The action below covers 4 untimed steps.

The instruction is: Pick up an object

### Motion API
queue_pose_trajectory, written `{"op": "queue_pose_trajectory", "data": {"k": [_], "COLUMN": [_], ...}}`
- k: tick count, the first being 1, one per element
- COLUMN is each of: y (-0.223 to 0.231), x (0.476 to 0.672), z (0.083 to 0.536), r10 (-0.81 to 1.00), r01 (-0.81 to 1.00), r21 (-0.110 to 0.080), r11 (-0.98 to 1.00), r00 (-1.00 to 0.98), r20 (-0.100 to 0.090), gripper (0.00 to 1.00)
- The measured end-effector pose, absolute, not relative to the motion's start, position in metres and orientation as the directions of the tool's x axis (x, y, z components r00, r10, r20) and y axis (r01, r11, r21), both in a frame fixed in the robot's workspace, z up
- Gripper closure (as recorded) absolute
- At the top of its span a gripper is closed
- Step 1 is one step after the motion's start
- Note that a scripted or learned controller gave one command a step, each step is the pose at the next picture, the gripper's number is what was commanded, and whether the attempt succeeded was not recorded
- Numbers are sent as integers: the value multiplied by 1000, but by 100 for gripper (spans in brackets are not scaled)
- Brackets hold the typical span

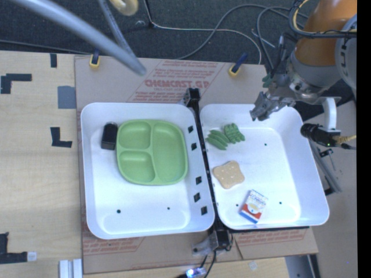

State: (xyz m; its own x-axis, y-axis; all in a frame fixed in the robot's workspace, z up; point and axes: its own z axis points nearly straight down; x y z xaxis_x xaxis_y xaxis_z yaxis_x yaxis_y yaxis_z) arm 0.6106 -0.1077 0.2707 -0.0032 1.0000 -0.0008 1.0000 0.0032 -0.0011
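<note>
The right bin (295, 155) holds a bunch of green pea pods (225, 136), a tan slice of toast (228, 174) and a small red, white and blue carton (253, 205). My gripper (259, 112) hangs over the bin's far edge, to the right of the pea pods and apart from them. Nothing shows between its dark fingertips.
The left bin (98, 201) holds a green divided plate (152, 152) with a small black block (109, 136) beside its left edge. A black divider (200, 167) runs between the bins. Cables (232, 16) lie behind the bins.
</note>
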Motion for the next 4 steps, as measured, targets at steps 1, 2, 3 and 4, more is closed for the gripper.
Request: {"op": "queue_pose_trajectory", "data": {"k": [1,2,3,4], "y": [-55,-10,42,87], "x": [619,615,621,628], "z": [254,241,227,226], "r10": [1000,1000,1000,1000], "r01": [1000,1000,1000,1000], "r21": [-2,-3,-3,-1], "r11": [5,5,5,4], "r00": [-5,-5,-5,-4], "r20": [0,0,-1,0], "gripper": [100,100,100,100]}}
